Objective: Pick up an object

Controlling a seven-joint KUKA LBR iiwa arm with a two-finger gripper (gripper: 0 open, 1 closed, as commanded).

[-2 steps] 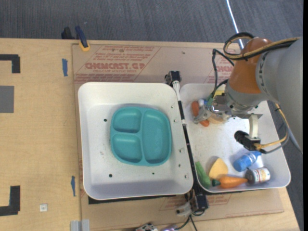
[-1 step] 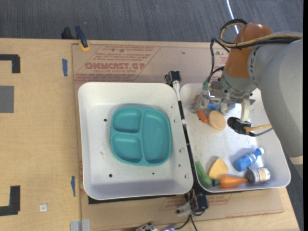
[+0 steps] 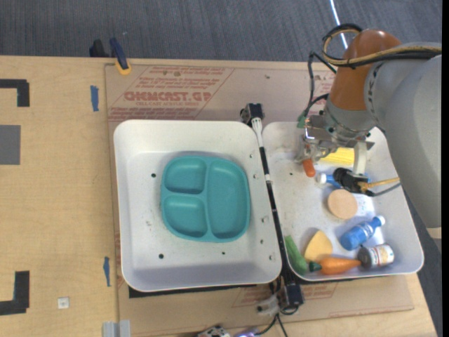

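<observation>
1. Grey metal, the gripper [image 3: 335, 153] hangs low over the far part of the right bin [image 3: 410, 248], under the arm's [image 3: 393, 83] orange band; whether it is spread or pressed together, I cannot tell, and nothing shows between its tips.
2. A flat yellow piece [image 3: 342, 157] lies just beside the gripper, partly under it, near the bin's far edge.
3. A small orange piece [image 3: 309, 167] lies just left of the gripper.
4. A round tan disc [image 3: 342, 203] sits mid-bin, with a dark brush [image 3: 358, 182] with a pale handle just beyond it.
5. A blue plastic bottle [image 3: 359, 234] lies tilted nearer the front edge.
6. Along the front edge: a yellow wedge [image 3: 317, 245], a carrot [image 3: 338, 265], a green pod [image 3: 295, 254], a small jar [image 3: 379, 256].
7. The left bin [image 3: 133, 188] holds a smooth teal three-part tray [image 3: 205, 196] with rounded corners.
</observation>
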